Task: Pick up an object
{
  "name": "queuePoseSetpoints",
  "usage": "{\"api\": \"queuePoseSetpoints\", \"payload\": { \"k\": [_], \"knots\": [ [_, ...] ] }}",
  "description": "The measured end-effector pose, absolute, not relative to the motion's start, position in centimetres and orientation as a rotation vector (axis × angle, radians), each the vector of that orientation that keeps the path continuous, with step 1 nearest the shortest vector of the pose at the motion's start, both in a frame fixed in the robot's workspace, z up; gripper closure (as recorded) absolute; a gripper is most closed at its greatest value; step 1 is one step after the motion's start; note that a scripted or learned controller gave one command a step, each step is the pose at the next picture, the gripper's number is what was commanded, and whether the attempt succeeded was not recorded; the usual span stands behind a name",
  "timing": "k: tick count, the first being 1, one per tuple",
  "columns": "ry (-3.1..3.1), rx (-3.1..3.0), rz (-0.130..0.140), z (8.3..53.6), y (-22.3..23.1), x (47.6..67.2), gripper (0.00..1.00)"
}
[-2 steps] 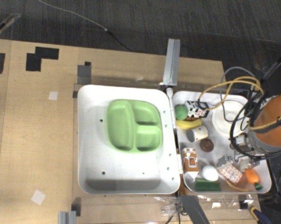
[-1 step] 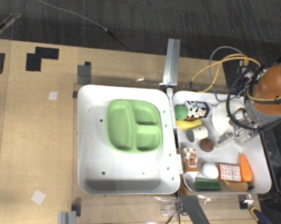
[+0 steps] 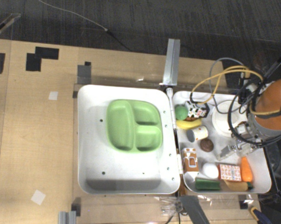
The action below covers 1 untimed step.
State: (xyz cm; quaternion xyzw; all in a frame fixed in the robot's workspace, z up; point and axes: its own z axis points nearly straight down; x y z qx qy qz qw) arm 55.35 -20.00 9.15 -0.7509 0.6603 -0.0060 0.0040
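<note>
The right bin [image 3: 266, 184] holds several small objects. Among them are a green ball [image 3: 181, 112], a banana [image 3: 190, 124], a white cylinder [image 3: 200, 133], a brown round piece [image 3: 206, 145], a brown-and-white box [image 3: 190, 158] and a white egg [image 3: 210, 170]. A dark green bar [image 3: 207, 184], a red patterned box [image 3: 230, 172] and an orange carrot [image 3: 246, 169] lie along the front. My gripper [image 3: 228, 152] hangs low over the bin's right half, just above the red box and right of the brown piece. Nothing can be made out in its grasp.
The left bin [image 3: 89, 176] carries a green divided plate [image 3: 133, 125]. A white round dish [image 3: 224, 120] sits at the back of the right bin, partly under the arm's cables [image 3: 216, 84]. A metal post [image 3: 171, 64] stands behind the seam between the bins.
</note>
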Motion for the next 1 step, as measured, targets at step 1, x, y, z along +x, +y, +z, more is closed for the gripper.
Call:
{"api": "queuePoseSetpoints", "payload": {
  "k": [1],
  "knots": [
    [1.969, -2.433, -0.034, 9.35, -18.38, 49.48, 0.00]
  ]
}}
